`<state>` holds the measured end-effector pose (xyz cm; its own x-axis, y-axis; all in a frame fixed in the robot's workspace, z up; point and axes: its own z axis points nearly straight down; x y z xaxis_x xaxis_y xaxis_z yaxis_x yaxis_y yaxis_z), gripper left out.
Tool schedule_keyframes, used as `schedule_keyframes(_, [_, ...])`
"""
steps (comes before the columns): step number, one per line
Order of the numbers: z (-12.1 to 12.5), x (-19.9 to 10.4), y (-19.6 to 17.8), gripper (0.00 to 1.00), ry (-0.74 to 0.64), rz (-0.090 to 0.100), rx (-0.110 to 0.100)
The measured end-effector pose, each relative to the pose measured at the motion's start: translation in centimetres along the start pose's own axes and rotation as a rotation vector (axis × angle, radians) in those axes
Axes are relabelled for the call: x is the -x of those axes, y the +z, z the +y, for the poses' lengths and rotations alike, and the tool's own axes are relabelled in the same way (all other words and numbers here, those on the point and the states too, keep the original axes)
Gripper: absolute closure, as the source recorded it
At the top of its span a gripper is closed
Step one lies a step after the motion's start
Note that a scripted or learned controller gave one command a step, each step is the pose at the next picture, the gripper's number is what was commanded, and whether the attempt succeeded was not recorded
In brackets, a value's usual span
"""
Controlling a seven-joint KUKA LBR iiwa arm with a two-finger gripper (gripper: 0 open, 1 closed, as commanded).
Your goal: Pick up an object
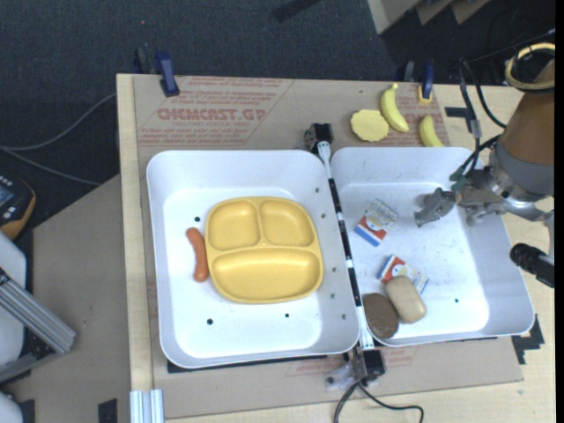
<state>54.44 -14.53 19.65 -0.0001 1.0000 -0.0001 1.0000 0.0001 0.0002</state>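
Observation:
My gripper (432,208) hangs over the right bin (493,315), near its upper middle, with nothing visible between its fingers. Left of it lies a small red, white and blue packet (375,222). Lower in the bin sit a second small packet (398,270), a tan potato-shaped object (406,297) and a dark brown round object (381,315). The left bin (176,315) holds a yellow divided plate (263,248) and an orange hot dog (198,254) lying beside the plate's left edge.
Two yellow bananas (396,109) (430,131) and a yellow round piece (370,125) lie on the bench behind the right bin. Blue clamps (166,72) grip the board's back edge. The arm's orange band (536,135) stands at the right.

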Motion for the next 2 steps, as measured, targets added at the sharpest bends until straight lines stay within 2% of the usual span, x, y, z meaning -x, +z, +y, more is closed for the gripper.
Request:
schedule_keyframes(1, [2.4, -4.8, 11.6, 0.0, -0.003, 0.005, 0.0])
schedule_keyframes(2, [11.1, -0.3, 7.7, 0.0, -0.002, -0.005, 0.012])
